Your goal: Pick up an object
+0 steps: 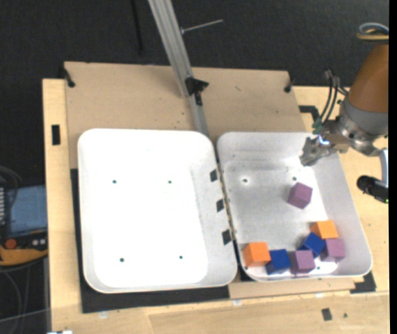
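Tool (312, 152), finger state unclear, hovers above tilted purple cube (300, 195), no long axis.

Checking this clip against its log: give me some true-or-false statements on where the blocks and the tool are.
1. All the blocks lie in the right bin. True.
2. The lone purple block touches an orange block. False: it lies apart, nearer the bin's middle.
3. The tool is over the right bin's far right part. True.
4. The tool holds the lone purple block. False: that block rests on the bin floor, away from the tool.
5. An orange block lies beside a blue block at the near edge. True.
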Motion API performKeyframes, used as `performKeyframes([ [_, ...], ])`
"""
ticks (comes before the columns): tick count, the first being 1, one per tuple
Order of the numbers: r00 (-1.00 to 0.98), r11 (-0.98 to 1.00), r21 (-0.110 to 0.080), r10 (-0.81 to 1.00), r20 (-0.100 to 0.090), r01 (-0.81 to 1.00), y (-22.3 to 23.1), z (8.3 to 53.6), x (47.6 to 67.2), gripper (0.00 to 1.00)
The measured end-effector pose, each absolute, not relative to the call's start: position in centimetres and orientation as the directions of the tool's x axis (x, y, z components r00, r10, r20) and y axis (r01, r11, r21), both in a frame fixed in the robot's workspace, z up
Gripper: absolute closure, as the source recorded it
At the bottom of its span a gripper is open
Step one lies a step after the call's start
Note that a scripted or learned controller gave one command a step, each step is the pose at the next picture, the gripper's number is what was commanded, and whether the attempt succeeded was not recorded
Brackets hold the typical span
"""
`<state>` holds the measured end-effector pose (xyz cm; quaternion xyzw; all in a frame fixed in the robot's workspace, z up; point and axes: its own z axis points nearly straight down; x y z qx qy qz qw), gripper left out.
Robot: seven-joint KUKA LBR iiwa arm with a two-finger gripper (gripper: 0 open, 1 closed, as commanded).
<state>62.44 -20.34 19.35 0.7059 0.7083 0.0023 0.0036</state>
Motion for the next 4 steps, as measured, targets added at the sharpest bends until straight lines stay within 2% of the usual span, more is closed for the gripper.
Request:
performKeyframes([
  [1, -0.004, 0.004, 0.008, 1.000, -0.002, 1.000, -19.8, 24.1, 63.0, 1.00],
  [2, -0.006, 0.006, 0.005, 1.000, -0.001, 1.000, -19.9, 27.0, 63.1, 1.00],
  [3, -0.007, 0.007, 0.002, 1.000, 0.001, 1.000, -14.6, 27.7, 62.8, 1.00],
  [4, -0.006, 0.006, 0.000, 1.000, 0.000, 1.000, -9.1, 26.3, 62.0, 1.00],
])
